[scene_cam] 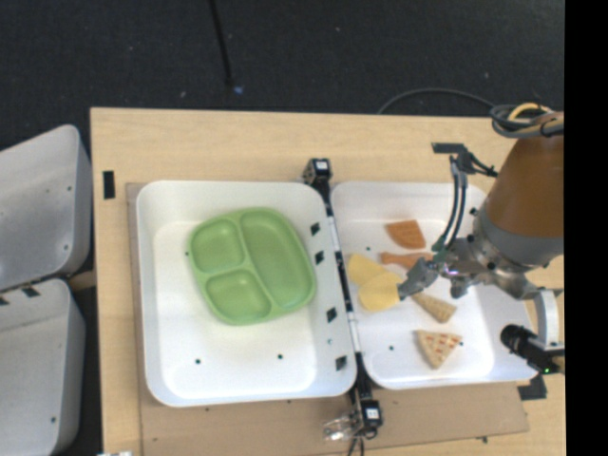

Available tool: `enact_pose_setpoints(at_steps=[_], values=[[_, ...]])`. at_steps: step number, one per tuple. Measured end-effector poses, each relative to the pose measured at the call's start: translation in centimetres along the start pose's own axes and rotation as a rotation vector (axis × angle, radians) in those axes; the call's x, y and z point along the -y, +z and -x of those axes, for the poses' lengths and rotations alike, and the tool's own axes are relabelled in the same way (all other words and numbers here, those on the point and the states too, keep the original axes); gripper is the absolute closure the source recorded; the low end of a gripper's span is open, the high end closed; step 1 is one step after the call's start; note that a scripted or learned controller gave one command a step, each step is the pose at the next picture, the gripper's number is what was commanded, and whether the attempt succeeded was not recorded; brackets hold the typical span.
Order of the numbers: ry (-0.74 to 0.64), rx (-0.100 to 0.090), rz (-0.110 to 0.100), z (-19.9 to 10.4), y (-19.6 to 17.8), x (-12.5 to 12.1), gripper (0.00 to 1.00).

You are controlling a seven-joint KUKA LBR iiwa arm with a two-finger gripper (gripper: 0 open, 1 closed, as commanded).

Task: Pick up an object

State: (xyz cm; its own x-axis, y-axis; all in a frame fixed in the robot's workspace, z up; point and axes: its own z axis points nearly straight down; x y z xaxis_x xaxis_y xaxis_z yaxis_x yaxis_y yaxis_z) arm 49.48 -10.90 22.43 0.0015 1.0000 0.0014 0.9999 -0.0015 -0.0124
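The arm (527, 198) hides part of the right bin (380, 364).

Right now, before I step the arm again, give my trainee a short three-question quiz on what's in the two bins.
1. True or false: the green divided plate lies in the left bin.
2. Which item lies nearest the claw?
A. the orange piece near the far wall
B. the yellow pieces by the divider
C. the tan wedge at the near side
3. Fill in: the plate has ___ compartments.

Key
1. True; the right bin holds the food pieces.
2. B; the claw sits at their right edge, over the right bin.
3. Three: two on the far side and one on the near side.
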Motion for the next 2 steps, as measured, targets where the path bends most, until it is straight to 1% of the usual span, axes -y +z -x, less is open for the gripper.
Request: enact_pose_setpoints(at_steps=[1,2], values=[[-0.003,0.002,0.013,0.0,-0.6,-0.3,0.00],[-0.001,0.001,0.007,-0.8,5.0,0.1,0.00]])
